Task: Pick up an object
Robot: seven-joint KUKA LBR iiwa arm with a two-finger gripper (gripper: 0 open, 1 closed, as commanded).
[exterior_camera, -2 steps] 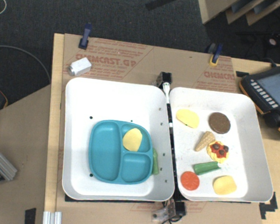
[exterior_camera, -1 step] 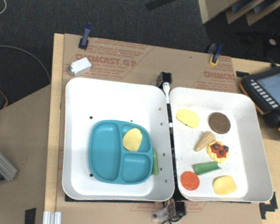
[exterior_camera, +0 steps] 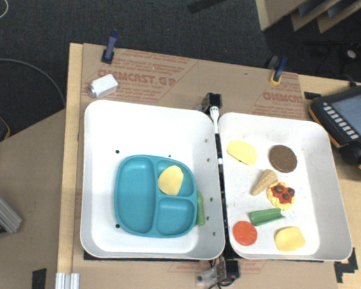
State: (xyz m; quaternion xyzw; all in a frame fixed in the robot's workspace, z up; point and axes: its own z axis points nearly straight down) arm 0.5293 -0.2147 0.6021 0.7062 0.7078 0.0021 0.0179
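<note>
Toys crowd right bin (exterior_camera: 330,188): cookie (exterior_camera: 283,158), cone (exterior_camera: 264,181), pizza (exterior_camera: 283,194), tomato (exterior_camera: 245,233); lemon (exterior_camera: 171,180) in tray (exterior_camera: 135,194), left bin. Fingers' state: cannot tell. Risk: tight cluster invites nudged neighbours or slipped grasp

Blue divided plate (exterior_camera: 141,201) in left bin (exterior_camera: 101,164); toy foods in right bin (exterior_camera: 318,149).
</note>
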